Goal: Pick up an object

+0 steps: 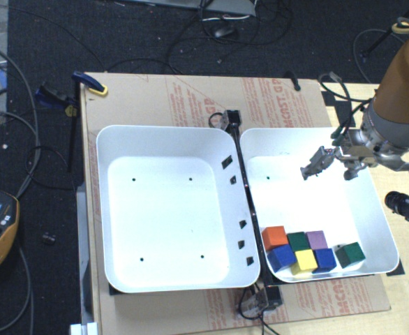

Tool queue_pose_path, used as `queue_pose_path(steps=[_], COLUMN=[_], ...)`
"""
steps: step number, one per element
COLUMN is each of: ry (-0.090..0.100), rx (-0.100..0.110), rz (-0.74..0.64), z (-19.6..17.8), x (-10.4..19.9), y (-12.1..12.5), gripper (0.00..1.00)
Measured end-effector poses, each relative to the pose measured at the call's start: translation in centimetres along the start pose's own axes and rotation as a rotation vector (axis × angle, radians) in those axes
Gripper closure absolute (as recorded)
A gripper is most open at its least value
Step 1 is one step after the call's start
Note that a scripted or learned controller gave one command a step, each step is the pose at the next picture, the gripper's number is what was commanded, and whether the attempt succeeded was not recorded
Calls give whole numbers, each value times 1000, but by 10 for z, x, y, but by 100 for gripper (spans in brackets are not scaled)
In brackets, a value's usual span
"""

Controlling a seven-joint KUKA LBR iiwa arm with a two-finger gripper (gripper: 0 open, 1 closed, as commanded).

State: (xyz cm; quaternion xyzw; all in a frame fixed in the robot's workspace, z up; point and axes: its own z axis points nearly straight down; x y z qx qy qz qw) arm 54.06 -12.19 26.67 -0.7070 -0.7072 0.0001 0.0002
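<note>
Blocks (pixel 309 250) bunched against the right bin's (pixel 372 208) near edge, untouched; gripper (pixel 315 167) poised above bin's middle, grip state unclear.

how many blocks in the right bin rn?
7, clustered at the near edge of the right bin: orange block, dark green, purple, blue, yellow, second blue, green. More could be hidden underneath.

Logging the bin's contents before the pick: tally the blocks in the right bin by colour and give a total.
Orange block: 1
Green blocks and: 2
Purple block: 1
Blue blocks and: 2
Yellow block: 1
Total: 7, all at the near end of the right bin.
</note>
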Motion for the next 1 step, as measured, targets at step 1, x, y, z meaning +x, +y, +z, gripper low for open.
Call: queue_pose_path(steps=[1], ry=[-1], rx=[4], rz=[7], z=[47], x=[-89], y=[-6], gripper=[0])
